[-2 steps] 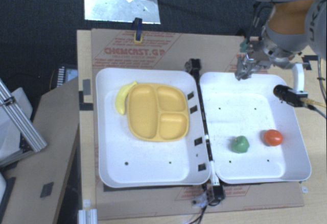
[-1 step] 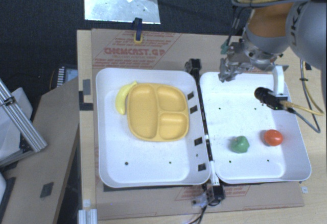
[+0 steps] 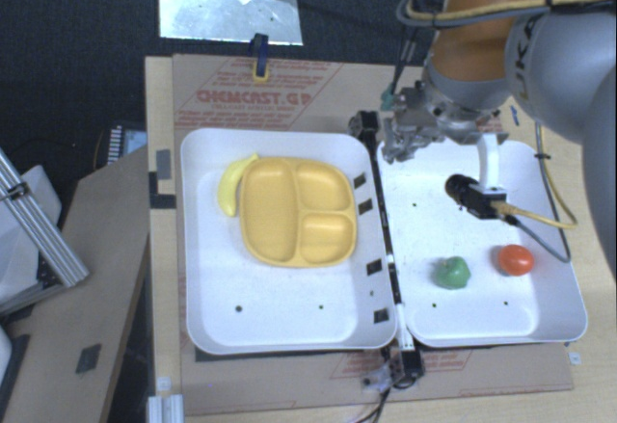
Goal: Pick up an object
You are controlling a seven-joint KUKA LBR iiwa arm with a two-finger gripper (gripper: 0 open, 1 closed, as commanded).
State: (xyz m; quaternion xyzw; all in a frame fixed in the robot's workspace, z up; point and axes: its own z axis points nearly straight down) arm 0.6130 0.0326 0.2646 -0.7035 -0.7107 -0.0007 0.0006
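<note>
Your gripper [image 3: 400,149] hovers at the right bin's [image 3: 549,315] eleven o'clock corner. You can't tell its state. The green object [image 3: 451,272] and the red ball [image 3: 515,259] lie toward five o'clock.

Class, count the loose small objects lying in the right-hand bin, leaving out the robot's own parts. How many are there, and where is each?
2. A green object lies toward the bin's near middle; an orange-red object lies just right of it. The arm could hide others.

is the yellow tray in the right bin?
No, the yellow tray lies in the left bin; the right bin holds the green object and the orange-red object.
</note>
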